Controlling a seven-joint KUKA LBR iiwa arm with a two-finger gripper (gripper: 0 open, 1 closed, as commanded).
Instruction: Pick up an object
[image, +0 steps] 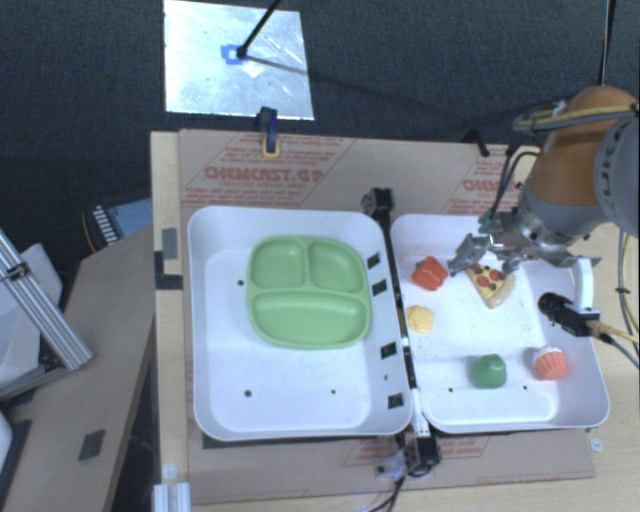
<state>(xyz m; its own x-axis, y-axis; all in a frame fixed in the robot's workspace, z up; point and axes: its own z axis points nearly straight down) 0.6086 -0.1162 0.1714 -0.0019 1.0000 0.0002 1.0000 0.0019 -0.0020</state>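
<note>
Fingers of mine spread open over the right bin; pizza slice lies between my tips, touching neither that I can tell, red pepper just beside.

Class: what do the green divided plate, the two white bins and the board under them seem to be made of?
Green plate: likely moulded plastic, matte, one even colour with rounded compartment ridges. White bins: probably thin formed plastic, smooth with a soft sheen and rounded rims. Board: looks like brown cardboard or paper-faced sheet, dull, with red printed lettering.
</note>
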